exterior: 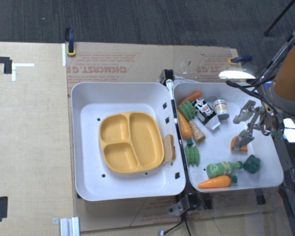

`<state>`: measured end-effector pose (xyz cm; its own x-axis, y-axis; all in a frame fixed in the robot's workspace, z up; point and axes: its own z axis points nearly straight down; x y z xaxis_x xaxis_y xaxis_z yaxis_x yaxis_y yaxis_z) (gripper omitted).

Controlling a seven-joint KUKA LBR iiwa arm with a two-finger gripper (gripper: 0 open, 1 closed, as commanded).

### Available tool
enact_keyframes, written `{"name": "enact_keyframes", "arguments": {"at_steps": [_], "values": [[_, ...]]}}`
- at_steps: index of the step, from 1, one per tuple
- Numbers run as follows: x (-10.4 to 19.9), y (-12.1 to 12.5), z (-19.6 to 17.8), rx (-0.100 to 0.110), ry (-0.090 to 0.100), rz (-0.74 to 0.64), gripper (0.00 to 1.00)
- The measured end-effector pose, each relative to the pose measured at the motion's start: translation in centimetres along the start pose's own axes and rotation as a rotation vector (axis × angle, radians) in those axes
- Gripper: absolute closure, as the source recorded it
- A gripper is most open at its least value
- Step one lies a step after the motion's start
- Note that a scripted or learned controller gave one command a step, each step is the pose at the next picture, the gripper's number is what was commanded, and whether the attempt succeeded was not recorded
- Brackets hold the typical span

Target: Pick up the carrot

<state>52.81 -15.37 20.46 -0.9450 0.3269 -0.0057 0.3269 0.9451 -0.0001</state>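
Gripper (245,127) is being held low over the right bin (265,181), fingers spread apart, with a small orange piece (234,144) lying just beneath and nothing being gripped. The carrot (215,182) is lying near the bin's front wall, beside a green bottle (223,168), well apart from the fingers.

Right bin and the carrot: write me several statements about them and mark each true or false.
1. A carrot lies near the right bin's front edge. True.
2. The gripper hangs over the left bin. False: it is over the right bin.
3. The yellow divided plate sits in the left bin. True.
4. The green bottle stands on the yellow plate. False: it lies in the right bin, just behind the carrot.
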Motion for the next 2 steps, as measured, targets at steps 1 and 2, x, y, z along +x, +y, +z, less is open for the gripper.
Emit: {"name": "enact_keyframes", "arguments": {"at_steps": [1, 2], "values": [[-3.3, -1.4, 9.4, -0.001, 0.003, 0.067, 0.0], [-4.4, -1.0, -6.9, -0.001, -0.005, -0.096, 0.0]]}}
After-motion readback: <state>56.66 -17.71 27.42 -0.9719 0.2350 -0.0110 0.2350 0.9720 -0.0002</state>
